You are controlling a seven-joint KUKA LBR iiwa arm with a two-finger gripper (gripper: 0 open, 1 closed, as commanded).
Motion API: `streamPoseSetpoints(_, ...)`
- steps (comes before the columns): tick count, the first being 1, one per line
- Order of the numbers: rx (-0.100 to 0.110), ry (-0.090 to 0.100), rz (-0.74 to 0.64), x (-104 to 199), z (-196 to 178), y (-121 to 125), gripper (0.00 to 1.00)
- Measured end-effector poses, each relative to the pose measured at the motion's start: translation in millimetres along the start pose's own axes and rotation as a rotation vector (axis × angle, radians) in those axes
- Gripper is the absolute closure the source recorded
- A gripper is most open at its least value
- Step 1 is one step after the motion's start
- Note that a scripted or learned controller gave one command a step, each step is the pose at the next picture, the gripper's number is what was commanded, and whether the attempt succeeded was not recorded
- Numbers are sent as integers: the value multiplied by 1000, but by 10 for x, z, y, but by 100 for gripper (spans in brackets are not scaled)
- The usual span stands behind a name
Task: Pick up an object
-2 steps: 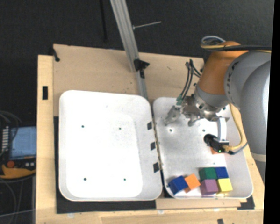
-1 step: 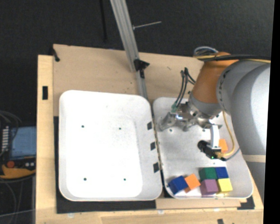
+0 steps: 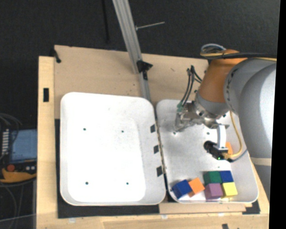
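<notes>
Camera view, from the left: the left bin comes first, then the right bin, which touches it along the middle edge. I count six cubes, all in the near corner of the right bin: one blue cube, one orange cube, one purple cube, one green cube, a second blue cube and one yellow cube. The gripper hangs over the far part of this bin, well apart from them; I cannot tell its state. For a good pick, I would bring it to the blue cube at the left end, because this one has free space beside it, and descend straight.
</notes>
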State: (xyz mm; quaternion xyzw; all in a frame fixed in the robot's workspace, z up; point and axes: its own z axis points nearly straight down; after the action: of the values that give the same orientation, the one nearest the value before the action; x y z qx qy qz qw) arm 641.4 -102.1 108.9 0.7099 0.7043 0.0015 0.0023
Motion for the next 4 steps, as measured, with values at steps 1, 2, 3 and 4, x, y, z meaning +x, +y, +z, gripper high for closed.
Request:
streamPoseSetpoints(1, -1, 0, -5, -82, -488, 67, 100)
streamPoseSetpoints(2, -1, 1, -11, -31, -949, 87, 100)
streamPoseSetpoints(3, -3, -1, -9, -131, -1550, 101, 100)
streamPoseSetpoints(4, 2, -2, -12, -143, -1580, 108, 100)
